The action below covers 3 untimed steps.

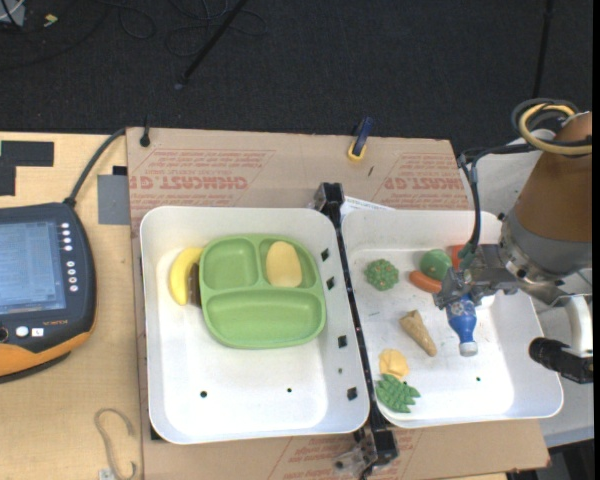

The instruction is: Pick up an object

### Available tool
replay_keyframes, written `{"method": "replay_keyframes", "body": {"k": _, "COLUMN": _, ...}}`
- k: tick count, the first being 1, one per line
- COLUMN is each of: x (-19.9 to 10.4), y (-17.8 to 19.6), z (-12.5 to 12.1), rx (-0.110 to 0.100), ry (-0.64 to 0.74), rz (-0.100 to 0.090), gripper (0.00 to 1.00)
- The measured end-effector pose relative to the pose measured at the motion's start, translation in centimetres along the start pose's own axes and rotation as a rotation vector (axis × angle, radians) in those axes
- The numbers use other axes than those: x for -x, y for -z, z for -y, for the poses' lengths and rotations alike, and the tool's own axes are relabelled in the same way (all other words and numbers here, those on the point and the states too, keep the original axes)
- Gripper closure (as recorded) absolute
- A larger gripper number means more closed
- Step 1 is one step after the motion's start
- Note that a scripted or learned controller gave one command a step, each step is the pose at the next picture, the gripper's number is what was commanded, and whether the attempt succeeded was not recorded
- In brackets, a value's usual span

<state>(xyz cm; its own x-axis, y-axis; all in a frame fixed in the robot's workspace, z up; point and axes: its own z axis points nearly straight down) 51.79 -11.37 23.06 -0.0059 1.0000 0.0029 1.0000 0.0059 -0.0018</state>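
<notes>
1. The gripper [461, 290] is down low in the right bin [500, 400], just above a small blue bottle [464, 325].
2. Its jaws sit at the bottle's top end; whether they are spread or pinching it, I cannot tell.
3. This reads as the grasp step: the bottle lies on the bin floor, near the ice-cream cone [418, 331], orange carrot [426, 281] and broccoli [382, 274].
4. Next move, by my judgement: secure the bottle, then lift straight up, clear of the neighbours.
</notes>
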Motion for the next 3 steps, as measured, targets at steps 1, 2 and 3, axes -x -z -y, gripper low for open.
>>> {"method": "replay_keyframes", "body": {"k": 1, "x": -5.5, "y": 0.2, "z": -3.2, "rx": 0.000, "ry": 0.000, "rz": 0.000, "gripper": 1.00}}
{"method": "replay_keyframes", "body": {"k": 2, "x": -10.5, "y": 0.9, "z": -5.7, "rx": 0.000, "ry": -0.001, "rz": 0.000, "gripper": 1.00}}
{"method": "replay_keyframes", "body": {"k": 3, "x": -15.0, "y": -0.8, "z": -8.7, "rx": -0.002, "ry": -0.002, "rz": 0.002, "gripper": 1.00}}
